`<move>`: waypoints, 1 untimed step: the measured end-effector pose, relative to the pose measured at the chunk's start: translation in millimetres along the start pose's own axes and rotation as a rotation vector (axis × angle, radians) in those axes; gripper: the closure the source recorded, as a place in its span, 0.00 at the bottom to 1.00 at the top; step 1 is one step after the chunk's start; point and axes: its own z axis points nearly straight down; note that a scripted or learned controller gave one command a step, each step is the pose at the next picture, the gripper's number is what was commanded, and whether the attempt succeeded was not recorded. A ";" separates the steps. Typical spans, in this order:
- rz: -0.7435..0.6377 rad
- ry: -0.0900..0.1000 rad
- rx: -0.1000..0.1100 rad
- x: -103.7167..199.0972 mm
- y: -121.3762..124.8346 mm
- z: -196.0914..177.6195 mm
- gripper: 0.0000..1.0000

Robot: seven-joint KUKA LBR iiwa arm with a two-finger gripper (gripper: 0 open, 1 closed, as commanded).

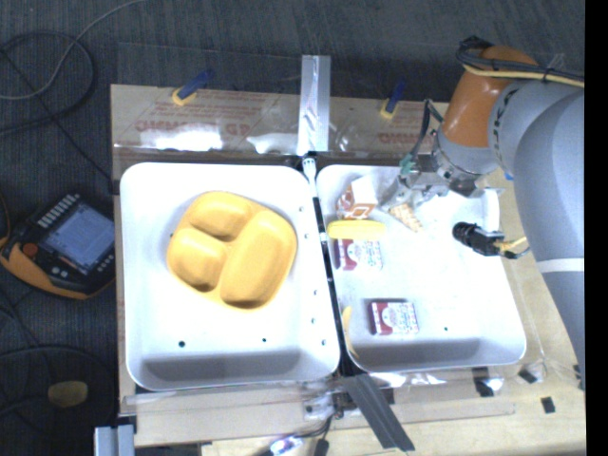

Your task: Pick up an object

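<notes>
Down at the front edge, close to the camera, sits a small red box [392, 317] in the right bin [494, 350].

Now look from left to right. A big yellow bread shape [231, 247] lies in the middle of the left bin [142, 350]. It is far from the arm, so it is not the thing to grab now.

Next comes the right bin. Near its left wall lie a white packet [358, 253], a yellow bar [355, 227] just above it, and a brown and white thing [358, 198] in the back corner. A small tan piece [407, 218] lies a bit more to the right.

The claw [418, 180] hangs over the back of this bin, just above the tan piece and beside the brown thing. I cannot tell how its fingers stand, and nothing looks held.

To do this well, I think the claw should pick one thing and go straight down over its middle. The things in the back corner lie close together, so it could bump two at once. The red box lies alone and may be easier.
</notes>
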 end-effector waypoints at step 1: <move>-0.037 0.004 0.010 66.4 -67.5 -86.1 1.00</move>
